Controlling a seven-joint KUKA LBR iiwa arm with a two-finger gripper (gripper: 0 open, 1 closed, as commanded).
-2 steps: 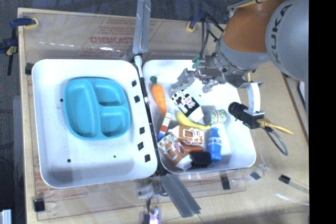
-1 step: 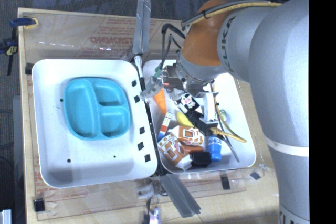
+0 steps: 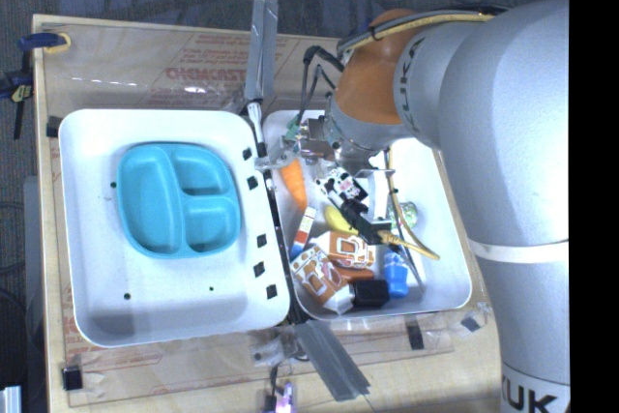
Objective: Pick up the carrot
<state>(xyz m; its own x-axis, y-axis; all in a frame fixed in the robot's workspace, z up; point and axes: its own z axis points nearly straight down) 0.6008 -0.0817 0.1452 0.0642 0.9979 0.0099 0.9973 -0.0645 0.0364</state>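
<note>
Orange carrot (image 3: 293,181) beside a seemingly checkered, unreadable label (image 3: 340,186).

Bright, even overhead light, white glare streaks on the clear sheet (image 3: 135,77) at upper left, soft shadows inside the left bin (image 3: 97,305), slightly grainy focus

White letters "UK" stand on the arm's base (image 3: 534,392).

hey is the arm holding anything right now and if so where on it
It cannot be told. The pincer is low in the right bin, just above the carrot, but the arm hides whether anything is gripped.
</note>
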